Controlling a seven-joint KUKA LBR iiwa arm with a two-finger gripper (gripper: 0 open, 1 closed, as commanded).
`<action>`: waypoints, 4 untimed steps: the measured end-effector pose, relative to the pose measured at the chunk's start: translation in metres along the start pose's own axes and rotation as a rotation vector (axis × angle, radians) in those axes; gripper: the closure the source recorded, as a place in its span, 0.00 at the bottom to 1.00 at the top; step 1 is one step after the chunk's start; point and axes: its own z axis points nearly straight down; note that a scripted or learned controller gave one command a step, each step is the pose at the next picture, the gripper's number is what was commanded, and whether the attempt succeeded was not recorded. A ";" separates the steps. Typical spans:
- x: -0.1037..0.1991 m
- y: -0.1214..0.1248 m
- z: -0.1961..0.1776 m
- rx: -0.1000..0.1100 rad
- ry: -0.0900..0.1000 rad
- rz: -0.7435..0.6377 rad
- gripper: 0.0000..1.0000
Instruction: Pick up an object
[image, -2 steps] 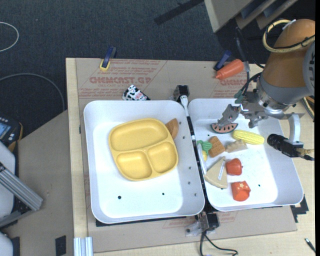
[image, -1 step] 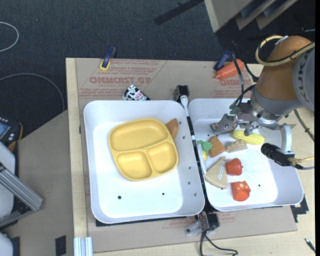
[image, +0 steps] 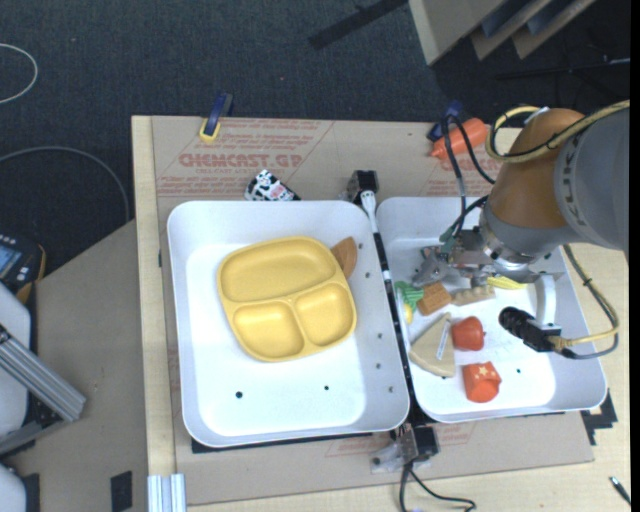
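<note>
Claw over far-left part of right bin; likeliest pick is the brown block just on its near side.

Near to far in right bin (image: 575, 395): red cube (image: 482, 381) by near edge, red round pc (image: 467, 333) just behind it, tan wedge (image: 433, 350) to their left, near the left wall. Then brown block (image: 435, 298) w/ green pc (image: 407, 294) just beside its left end, hard by the left wall. Block's long axis runs approx left-right, slightly tilted. Claw (image: 452, 262) hangs just beyond the block on its far side; can't tell how wide it's open or whether it has anything. Judgement: short shift toward near edge, then drop. Room is tight on the left (wall, green pc), freer to the right. Left bin (image: 190, 330) w/ yellow divided plate (image: 288, 297) is well apart.
</note>
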 end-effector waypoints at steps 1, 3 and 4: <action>0.000 0.001 0.018 -0.005 -0.001 0.000 0.00; -0.005 0.011 -0.045 -0.012 -0.004 -0.002 1.00; -0.012 0.011 -0.090 -0.012 -0.004 0.000 1.00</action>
